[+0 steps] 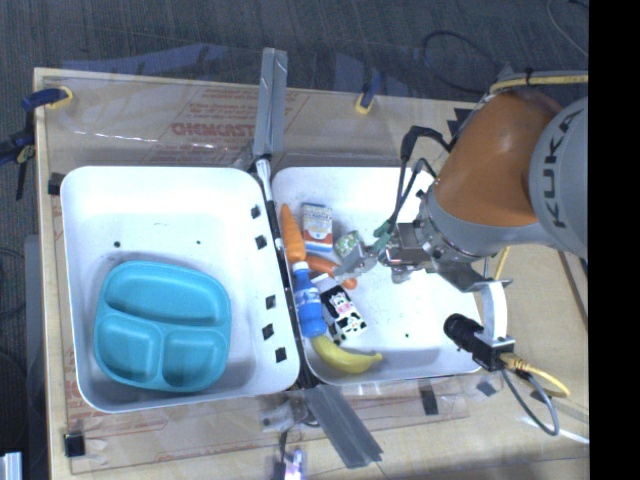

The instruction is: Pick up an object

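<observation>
Risk and pose at the pick. The claw (362, 255) hangs low over the right bin (400, 183), its tips at the edge of a tight cluster of objects; whether it is apart, together or clamped on anything cannot be told, since the tips merge with the clutter. No object can be seen held. Just beside the tips lies a small greenish item (347, 242); beyond it, toward the divider, lie a carrot (291, 233) and a small carton (317, 220); below the tips sit a cow-patterned toy (345, 314), a blue bottle (309, 306) and a banana (343, 357). Because these candidates touch or nearly touch, a closing claw could probably catch two at once, or nudge one aside and close on nothing. The arm (500, 163) reaches in from behind the claw, wrist bent downward over the bin. Far beyond the divider, the left bin (150, 193) holds a blue tray (160, 323). Both bins rest on the desk (150, 118).
</observation>
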`<action>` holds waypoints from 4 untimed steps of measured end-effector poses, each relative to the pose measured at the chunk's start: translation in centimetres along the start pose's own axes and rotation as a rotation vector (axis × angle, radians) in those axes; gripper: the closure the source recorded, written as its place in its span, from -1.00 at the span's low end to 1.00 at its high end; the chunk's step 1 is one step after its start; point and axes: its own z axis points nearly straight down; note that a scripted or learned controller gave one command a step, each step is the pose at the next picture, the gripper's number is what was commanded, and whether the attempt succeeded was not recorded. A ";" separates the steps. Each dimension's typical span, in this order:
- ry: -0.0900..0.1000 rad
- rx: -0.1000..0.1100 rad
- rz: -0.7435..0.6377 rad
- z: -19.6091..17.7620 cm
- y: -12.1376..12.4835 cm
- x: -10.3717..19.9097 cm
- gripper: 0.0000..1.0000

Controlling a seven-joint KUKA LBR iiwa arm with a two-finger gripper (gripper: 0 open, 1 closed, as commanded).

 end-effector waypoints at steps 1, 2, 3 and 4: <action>-0.006 -0.005 0.137 14.6 0.4 -3.9 -1.00; -0.040 -0.038 -0.055 15.4 0.6 -3.7 -1.00; -0.024 -0.027 -0.075 14.6 0.6 -2.7 1.00; 0.000 -0.001 0.216 5.1 -0.3 1.8 1.00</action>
